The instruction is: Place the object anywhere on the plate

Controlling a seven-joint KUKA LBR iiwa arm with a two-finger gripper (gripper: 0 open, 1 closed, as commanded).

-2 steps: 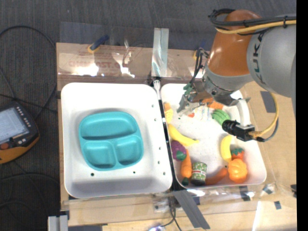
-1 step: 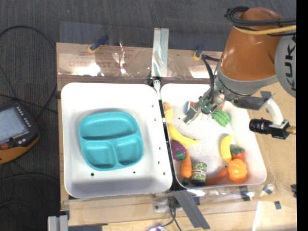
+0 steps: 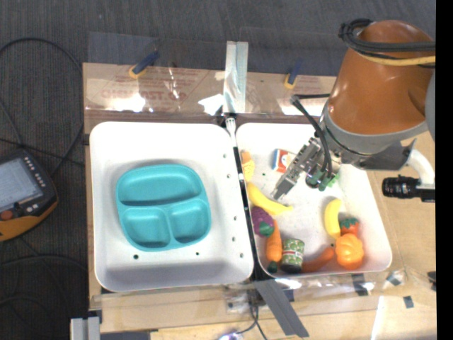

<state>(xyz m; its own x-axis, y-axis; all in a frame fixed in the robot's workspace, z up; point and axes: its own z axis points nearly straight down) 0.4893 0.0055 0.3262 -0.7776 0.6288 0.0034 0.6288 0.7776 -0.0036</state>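
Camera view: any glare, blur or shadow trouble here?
Camera view: glare on the clear sheet behind the bins; the white bins are bright, nearly washed out at the rims; a soft shadow rings the teal plate; the gripper is slightly blurred, the toys beneath it fairly sharp; the orange band looms large, close to the lens.

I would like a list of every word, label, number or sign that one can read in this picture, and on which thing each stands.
No text here can be read.
Small carton in the right bin: red and white print, too blurred to read.
Can at that bin's front: a label, too small to read.
Handheld screen at the left edge: lit, its content too small to read.
Cardboard behind the bins: faint reddish print, unreadable.
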